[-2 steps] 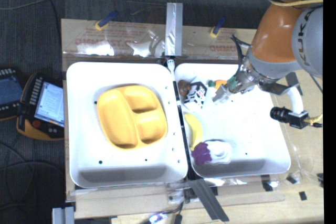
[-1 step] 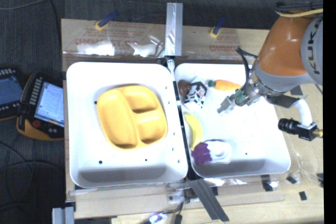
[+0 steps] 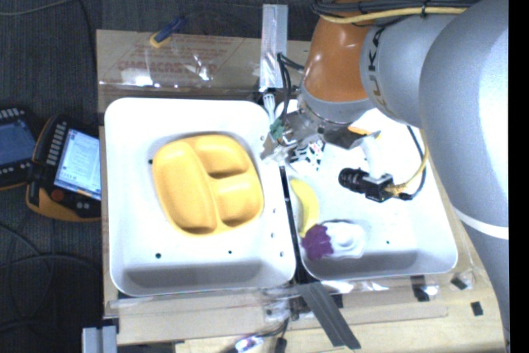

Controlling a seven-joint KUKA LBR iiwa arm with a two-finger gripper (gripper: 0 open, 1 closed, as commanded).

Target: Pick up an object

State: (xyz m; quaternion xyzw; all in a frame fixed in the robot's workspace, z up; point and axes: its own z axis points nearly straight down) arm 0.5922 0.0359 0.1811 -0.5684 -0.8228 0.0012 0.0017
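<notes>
The arm reached in over the right bin, its orange band above that bin's far left corner. The gripper sat low at the divide between the two bins, near their far edges; whether the claw stood apart or together could not be told. A yellow banana lay along the right bin's left wall, and a purple object rested just beside a white one near the bin's near left corner. The left bin carried a yellow divided tray at its centre. No item was seen in the claw.
</notes>
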